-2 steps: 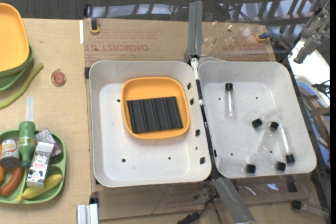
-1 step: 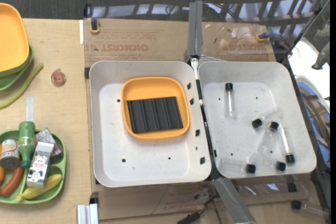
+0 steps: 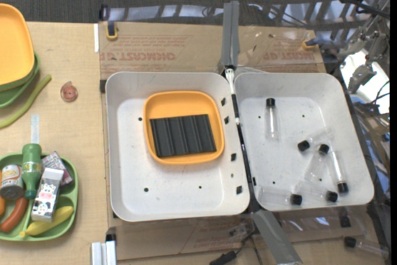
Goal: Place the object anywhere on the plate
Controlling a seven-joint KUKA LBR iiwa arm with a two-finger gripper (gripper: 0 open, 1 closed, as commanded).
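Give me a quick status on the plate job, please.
Orange square plate in left white bin, dark ribbed black pad lying on it. Clear plastic vials with black caps scattered in right white bin, none on plate.

Even, fairly bright overhead light with soft, faint shadows. Mild glare whitens both white bins (image 3: 124, 195); a blown-out bright patch sits beyond their upper right corner. Focus slightly soft throughout.

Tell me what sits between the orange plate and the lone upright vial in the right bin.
In the camera view, the bins' adjoining white rims separate the orange square plate from the clear black-capped vial.
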